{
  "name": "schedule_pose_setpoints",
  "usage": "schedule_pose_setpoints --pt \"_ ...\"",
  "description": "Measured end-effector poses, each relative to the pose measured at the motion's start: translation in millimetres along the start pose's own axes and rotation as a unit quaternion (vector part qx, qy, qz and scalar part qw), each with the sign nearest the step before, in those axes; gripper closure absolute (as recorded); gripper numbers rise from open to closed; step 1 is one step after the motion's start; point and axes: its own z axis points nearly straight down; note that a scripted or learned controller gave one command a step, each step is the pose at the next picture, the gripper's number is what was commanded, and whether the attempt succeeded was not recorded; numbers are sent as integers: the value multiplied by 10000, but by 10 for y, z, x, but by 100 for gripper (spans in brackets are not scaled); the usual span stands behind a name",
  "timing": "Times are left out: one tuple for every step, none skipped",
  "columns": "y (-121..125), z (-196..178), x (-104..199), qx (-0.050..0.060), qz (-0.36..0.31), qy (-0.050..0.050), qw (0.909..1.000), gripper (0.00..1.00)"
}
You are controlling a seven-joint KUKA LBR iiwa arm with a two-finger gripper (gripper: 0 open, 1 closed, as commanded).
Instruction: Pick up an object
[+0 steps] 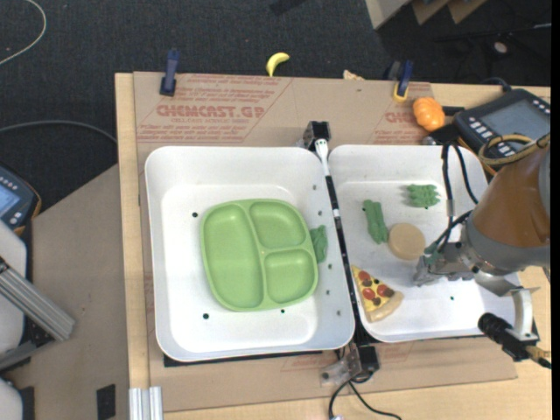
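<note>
The gripper is low in the right bin, at about 9 o'clock from the arm's orange band. Its tip is just beside the tan round cookie, at the cookie's 4 o'clock; whether it is spread or pressed together cannot be told, and nothing is seen pinched in it.

In the right bin the cookie sits near the centre. A green bean-like piece lies touching or just beside the cookie at its 10 o'clock. A leafy green piece lies at the cookie's 1 o'clock, apart from it. A pizza slice with red rounds lies at the cookie's 7 o'clock, near the bin's front left corner.

The left bin holds a green divided plate with three sections; a small dark green piece rests against its 3 o'clock edge.

The cardboard sheet under the bins bears red print reading "CHEMCAST G P"; the smaller lines are too small to read. A yellow banana and an orange fruit lie at the bench's far edge.
</note>
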Motion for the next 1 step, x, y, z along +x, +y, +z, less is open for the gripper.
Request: schedule_pose_setpoints --pt "28 -944 1125 -44 -70 28 10000 100"
